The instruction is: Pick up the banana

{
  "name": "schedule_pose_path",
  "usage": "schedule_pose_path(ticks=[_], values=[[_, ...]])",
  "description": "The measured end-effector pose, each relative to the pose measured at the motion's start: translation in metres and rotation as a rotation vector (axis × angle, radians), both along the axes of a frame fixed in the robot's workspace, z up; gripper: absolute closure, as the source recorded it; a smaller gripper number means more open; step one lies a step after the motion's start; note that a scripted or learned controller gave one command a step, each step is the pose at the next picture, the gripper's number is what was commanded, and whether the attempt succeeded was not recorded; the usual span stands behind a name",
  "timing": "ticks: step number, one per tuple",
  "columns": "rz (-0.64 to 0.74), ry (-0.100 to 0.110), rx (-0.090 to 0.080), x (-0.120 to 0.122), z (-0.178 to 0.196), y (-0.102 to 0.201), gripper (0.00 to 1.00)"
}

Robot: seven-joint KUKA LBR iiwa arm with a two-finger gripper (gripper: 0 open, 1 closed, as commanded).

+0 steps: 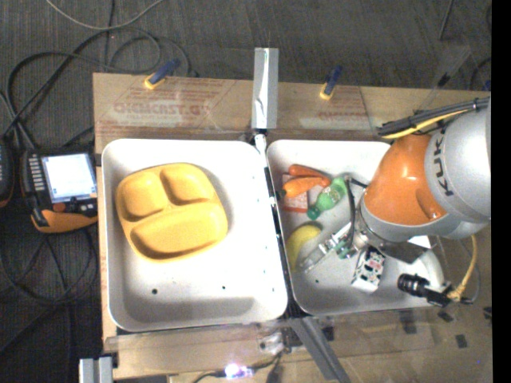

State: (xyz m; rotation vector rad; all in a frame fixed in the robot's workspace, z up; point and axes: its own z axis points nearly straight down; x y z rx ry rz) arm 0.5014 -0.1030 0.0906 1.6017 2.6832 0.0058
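The banana (299, 241) shows as a yellow rounded lump on the left side of the right bin (335, 303), close to the wall shared by the two bins. My gripper (322, 253) hangs low over the bin just right of the banana, pointing down and left, its metal tip at the banana's lower right edge. The grey arm with its orange band (403, 190) covers the right half of this bin. Nothing shows as lifted.
Two orange carrots (304, 183) and a green bottle (329, 197) lie at the back of the right bin. A small white toy (367, 270) sits near its front. The left bin (160, 302) holds a yellow divided plate (172, 210).
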Motion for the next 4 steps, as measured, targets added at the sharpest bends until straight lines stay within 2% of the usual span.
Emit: schedule_pose_path(ticks=[1,2,3,4], values=[[-0.165,0.006,0.004,0.078,-0.001,-0.007,0.00],[-0.354,0.000,0.006,-0.007,0.000,-0.004,0.00],[-0.247,0.007,0.004,0.077,0.001,0.003,0.00],[-0.386,0.018,0.006,-0.003,0.004,-0.018,0.00]])
